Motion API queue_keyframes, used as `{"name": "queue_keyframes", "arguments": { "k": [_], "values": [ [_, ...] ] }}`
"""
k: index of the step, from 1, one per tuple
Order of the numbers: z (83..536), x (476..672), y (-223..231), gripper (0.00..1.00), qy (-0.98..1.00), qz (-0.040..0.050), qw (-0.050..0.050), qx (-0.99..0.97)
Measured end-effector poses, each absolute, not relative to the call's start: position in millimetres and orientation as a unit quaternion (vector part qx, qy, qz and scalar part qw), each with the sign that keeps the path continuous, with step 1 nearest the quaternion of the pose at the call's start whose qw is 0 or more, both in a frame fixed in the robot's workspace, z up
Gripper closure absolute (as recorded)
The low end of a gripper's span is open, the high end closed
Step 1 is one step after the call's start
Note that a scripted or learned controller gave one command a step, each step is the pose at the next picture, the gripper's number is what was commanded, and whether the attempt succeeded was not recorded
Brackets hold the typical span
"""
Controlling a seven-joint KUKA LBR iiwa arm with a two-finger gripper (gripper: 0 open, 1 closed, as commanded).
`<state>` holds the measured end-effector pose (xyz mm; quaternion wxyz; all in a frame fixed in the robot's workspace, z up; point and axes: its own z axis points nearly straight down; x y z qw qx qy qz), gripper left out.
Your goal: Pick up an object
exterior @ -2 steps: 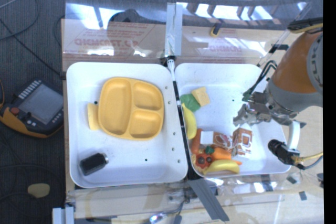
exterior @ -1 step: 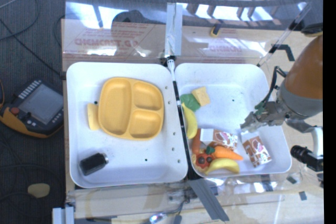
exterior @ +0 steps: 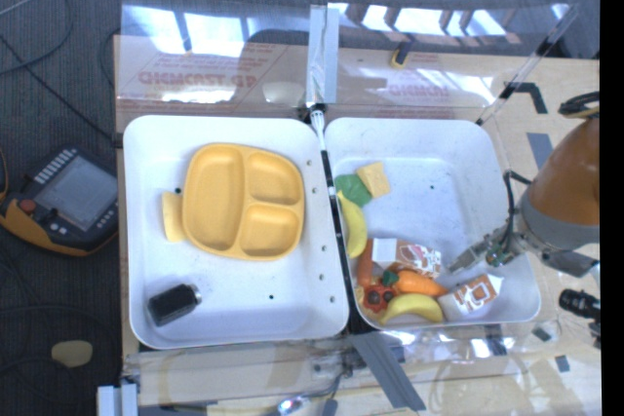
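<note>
The right bin (exterior: 458, 161) holds a heap of toy food along its left and front sides: a yellow banana (exterior: 356, 227), a green piece (exterior: 353, 190), a yellow block (exterior: 373, 178), a white and red carton (exterior: 417, 258), an orange carrot (exterior: 419, 283), a second banana (exterior: 409, 308) and a small orange and white box (exterior: 475, 294). My gripper (exterior: 485, 254) hangs low at the bin's right side, just above and right of the small box and right of the carton. Nothing shows clearly in its grasp.
The left bin (exterior: 146, 258) bears a yellow divided plate (exterior: 244, 200), a pale yellow piece (exterior: 173, 216) at its left edge and a black object (exterior: 174, 303) near the front. A control pendant (exterior: 63, 200) lies on the floor at far left.
</note>
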<state>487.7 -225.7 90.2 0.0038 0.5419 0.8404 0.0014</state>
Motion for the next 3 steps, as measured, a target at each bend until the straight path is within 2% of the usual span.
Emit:
{"name": "queue_keyframes", "arguments": {
  "k": [1,2,3],
  "values": [
    [90.8,505.6,-160.8,1.00,0.738,0.0017,0.010,0.675],
    [90.4,505.3,-163.3,0.00,0.737,0.0007,0.012,0.676],
    [93.2,496.6,-152.1,0.00,0.709,-0.0028,0.025,0.705]
  ]
}}
